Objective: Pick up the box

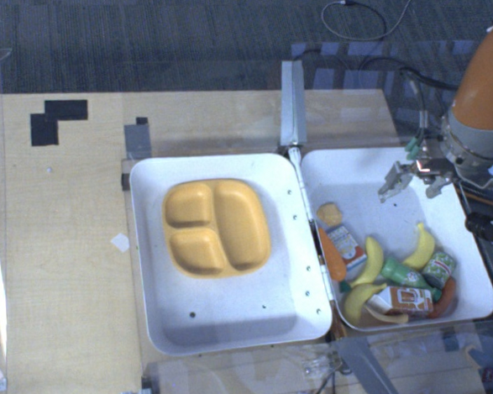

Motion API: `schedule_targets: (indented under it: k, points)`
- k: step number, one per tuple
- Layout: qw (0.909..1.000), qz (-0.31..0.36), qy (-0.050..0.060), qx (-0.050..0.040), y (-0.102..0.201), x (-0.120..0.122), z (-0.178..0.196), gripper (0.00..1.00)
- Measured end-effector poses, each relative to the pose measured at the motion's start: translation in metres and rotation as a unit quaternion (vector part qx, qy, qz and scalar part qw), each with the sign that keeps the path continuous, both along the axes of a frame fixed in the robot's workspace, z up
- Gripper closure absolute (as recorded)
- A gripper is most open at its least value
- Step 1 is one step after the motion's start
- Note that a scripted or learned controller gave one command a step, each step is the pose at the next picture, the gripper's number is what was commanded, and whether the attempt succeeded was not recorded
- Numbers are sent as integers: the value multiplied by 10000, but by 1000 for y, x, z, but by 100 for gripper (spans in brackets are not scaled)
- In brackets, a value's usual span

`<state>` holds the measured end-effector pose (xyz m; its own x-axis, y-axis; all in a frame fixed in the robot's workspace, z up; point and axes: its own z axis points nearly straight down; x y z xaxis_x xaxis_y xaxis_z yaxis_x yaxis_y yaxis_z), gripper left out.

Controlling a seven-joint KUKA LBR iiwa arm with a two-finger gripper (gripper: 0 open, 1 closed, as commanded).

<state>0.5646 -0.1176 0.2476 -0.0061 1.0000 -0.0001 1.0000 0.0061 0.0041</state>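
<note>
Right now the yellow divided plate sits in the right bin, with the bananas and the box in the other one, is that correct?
Not quite: the camera view shows the yellow divided plate in the left bin. The bananas and the box lie in the right bin.

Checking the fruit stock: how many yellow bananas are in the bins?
3, all in the right white bin: one by its right wall, one mid-pile, one at the front left. Others may be hidden underneath.

Pale wood bench top (65,247) w/ black square patches (56,119) near its far left edge. Beyond it, dark blue-grey ribbed carpet floor (151,30), a thin black cable (360,15) looped on it.
</note>
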Motion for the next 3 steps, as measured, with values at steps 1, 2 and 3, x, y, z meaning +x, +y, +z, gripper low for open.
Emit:
schedule_targets:
  k: [1,2,3]
  points:
    - [9990,457,-5,-4,1,12,-21,0]
    - [9994,357,-14,-11,-60,28,-155,0]
    - [9990,448,-22,-8,-48,90,-160,0]
